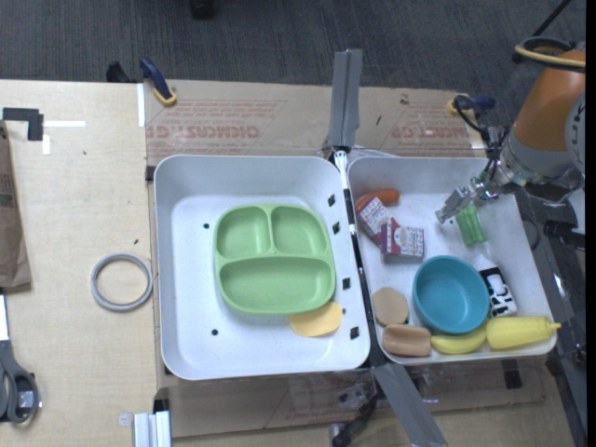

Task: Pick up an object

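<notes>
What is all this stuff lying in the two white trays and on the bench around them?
Shallow white plastic bins: 2, white, side by side on the bench.
Divided plastic plate: 1, light green, middle of the left bin.
Flat round piece: 1, yellow, left bin, at the plate's near edge.
Round plastic bowl: 1, blue, right bin.
Small cartons: 2, red and white, right bin, far left part.
Toy banana: 1, yellow, right bin, near edge.
Squeeze bottle: 1, yellow, right bin, near right corner.
Small green item: 1, green, right bin, under the gripper.
Tape ring: 1, grey, bench left of the bins.
Gripper: 1, metal, above the right bin's far side.
</notes>
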Robot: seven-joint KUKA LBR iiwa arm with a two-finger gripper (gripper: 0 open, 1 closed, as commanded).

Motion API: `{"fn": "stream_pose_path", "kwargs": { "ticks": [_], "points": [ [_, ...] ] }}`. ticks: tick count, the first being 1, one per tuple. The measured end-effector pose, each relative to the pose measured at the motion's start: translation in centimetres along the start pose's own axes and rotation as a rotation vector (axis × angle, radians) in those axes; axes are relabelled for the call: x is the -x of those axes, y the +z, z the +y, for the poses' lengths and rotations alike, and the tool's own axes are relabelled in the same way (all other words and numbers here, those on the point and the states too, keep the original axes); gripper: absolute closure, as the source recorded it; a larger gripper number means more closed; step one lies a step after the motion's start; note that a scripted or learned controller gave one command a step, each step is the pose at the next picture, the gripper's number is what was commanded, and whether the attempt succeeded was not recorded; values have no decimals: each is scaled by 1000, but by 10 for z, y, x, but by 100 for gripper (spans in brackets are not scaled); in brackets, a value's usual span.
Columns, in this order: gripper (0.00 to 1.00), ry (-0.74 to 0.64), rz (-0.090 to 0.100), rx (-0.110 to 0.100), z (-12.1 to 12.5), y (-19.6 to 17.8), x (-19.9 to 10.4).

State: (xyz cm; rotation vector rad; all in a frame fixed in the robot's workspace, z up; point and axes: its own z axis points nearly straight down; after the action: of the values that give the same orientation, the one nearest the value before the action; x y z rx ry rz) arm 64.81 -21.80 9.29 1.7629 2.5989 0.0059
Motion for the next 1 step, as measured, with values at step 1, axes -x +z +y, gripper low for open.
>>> {"fn": "stream_pose_path", "kwargs": {
  "ticks": [1],
  "points": [
    [100,-2,-5,2,1,-11,1]
  ]
}}
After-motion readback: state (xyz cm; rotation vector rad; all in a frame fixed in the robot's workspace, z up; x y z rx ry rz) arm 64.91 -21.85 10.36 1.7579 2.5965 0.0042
